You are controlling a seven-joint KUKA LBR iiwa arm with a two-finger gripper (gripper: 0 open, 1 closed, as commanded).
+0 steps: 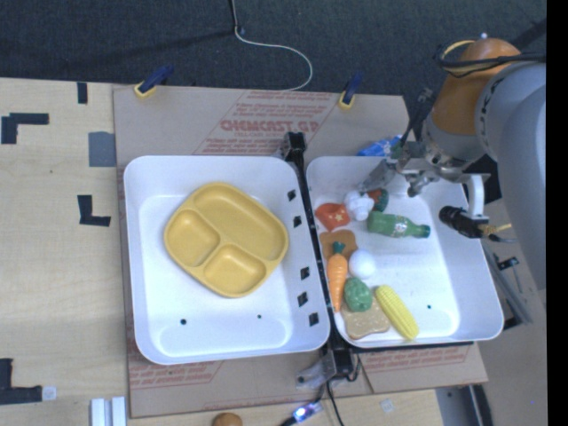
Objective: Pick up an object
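Pincer [401, 169] low over far edge of right bin [461, 313], just above green bottle [398, 226]; grip state cannot tell. Toys crowded: tomato [331, 213], white ball [362, 264], carrot [337, 278], corn [397, 312]. Risk: descent lands between pieces, nudges bottle, rolls away. Yellow tray [226, 238] in left bin, well apart.

Even overhead lighting, moderate sharpness, slight softness throughout.
The two shallow white plastic bins [142, 264] read bright without blown glare; the yellow three-compartment plastic tray [225, 238] casts only a faint soft shadow. The dark carpeted floor [106, 25] stays dim and grainy, and the grey arm housing [532, 149] at right is blurred.
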